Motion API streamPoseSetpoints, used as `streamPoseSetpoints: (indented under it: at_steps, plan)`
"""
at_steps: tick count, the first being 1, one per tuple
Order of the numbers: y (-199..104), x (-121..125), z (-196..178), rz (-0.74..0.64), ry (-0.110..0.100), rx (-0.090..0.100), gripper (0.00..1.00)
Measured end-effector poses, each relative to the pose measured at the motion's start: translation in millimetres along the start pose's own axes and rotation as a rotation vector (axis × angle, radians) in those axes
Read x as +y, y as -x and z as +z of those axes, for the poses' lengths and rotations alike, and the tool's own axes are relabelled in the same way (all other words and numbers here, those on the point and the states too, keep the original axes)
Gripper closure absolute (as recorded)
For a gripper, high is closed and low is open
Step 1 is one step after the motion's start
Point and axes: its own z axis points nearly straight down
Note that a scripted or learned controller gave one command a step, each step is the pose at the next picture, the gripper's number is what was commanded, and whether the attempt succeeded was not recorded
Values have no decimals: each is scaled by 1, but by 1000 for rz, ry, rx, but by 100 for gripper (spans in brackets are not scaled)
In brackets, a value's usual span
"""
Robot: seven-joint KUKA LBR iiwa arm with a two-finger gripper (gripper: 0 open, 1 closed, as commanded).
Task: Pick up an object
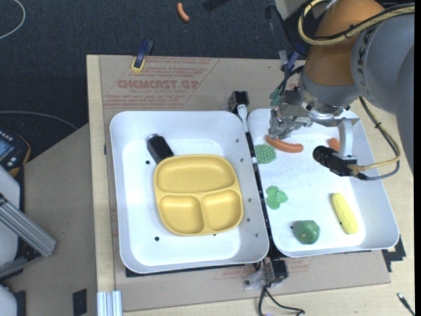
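Camera view: the gripper [284, 130] hangs just above the sausage [284, 144] in the right bin [375, 232], seemingly lining up a grab. I cannot tell its state. Next it must lower and grasp.

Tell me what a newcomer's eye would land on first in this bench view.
First, the yellow divided tray lying in the left bin, with a black object at its upper-left corner. Then the grey arm with its orange band reaching into the right bin, its hand low over an orange sausage. Nearer the front lie a yellow corn cob and a green pepper.
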Motion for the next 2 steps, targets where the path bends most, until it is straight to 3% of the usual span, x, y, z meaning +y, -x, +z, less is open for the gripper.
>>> streamPoseSetpoints:
  at_steps: [1, 2]
  plan:
    - [-51, 17, -27, -1, 3, 1, 100]
    - [-57, 11, -9, 5, -8, -1, 100]
